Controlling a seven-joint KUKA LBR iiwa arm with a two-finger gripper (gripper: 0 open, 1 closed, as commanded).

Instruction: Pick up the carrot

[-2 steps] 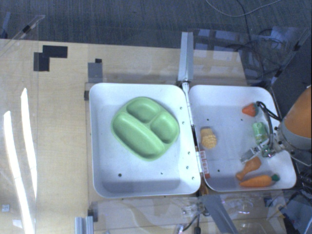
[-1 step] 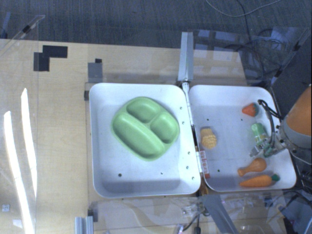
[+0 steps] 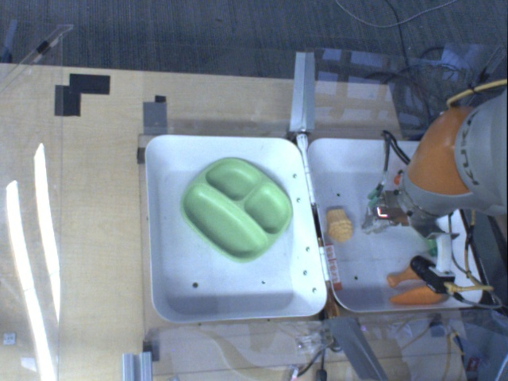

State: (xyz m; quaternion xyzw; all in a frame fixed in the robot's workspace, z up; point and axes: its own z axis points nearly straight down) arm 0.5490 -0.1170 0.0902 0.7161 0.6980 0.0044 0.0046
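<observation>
In the right bin [image 3: 349,173] I find bare floor between the corn cob [image 3: 340,225], by the dividing wall, and my gripper [image 3: 379,217]. The carrot [image 3: 414,295] lies tight against the near wall; approach cramped. In the left bin [image 3: 182,292], the green plate [image 3: 236,206] occupies the centre.

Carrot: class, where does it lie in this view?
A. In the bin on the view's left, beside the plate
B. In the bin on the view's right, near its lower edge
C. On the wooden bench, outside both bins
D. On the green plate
B: the carrot lies on the floor of the right-hand bin, close to its lower edge, while the green plate sits in the other bin.
</observation>
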